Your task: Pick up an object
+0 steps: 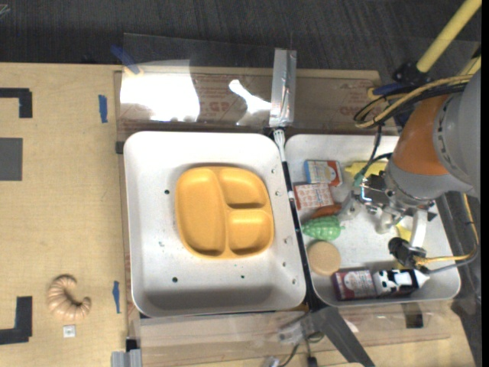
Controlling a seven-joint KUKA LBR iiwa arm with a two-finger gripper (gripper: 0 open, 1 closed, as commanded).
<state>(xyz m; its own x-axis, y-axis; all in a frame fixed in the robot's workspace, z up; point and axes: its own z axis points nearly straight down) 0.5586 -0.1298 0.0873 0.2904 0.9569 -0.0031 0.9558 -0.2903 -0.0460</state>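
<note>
Arm [451, 140]: cut off by the right edge of the view.
Yellow item [365, 176], right bin [443, 281]: partly hidden under the wrist; kind not discernible.
Two small cartons [317, 183]: print too small to read.
Dark bottle [376, 282]: label blurred.
Yellow pole [452, 26]: cut off at the top right.
</note>
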